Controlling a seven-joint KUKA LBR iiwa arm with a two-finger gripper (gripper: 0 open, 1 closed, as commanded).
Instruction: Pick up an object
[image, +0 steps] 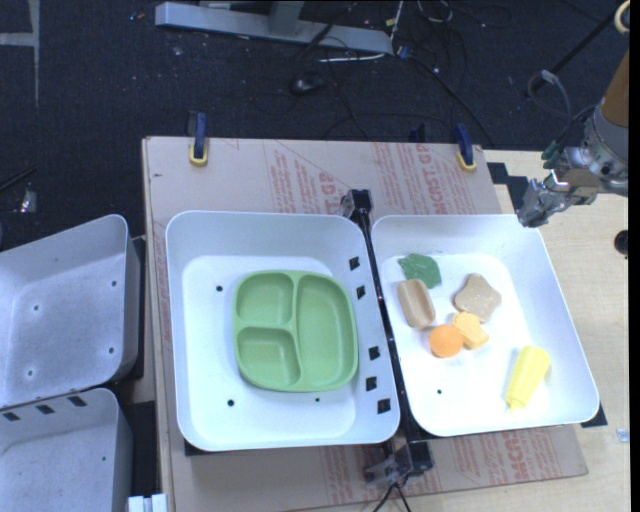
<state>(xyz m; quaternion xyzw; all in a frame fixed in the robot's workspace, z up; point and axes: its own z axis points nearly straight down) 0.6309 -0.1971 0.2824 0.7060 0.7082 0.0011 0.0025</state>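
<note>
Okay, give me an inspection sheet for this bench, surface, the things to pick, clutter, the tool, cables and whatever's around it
Surface: cardboard-covered bench bearing the left bin and right bin, side by side, touching at the middle.
Job's things: in the right bin, a green piece, hot dog, tan piece, orange ball touching an orange-yellow piece, and yellow corn lying apart.
Clutter: green divided tray in the left bin.
Grippers: tool hangs above the right bin's far right corner; holds nothing visible.
Cables: black cables on the dark floor behind the bench.
Surroundings: blue-yellow clamps at the far edge; spare white bins left.
</note>
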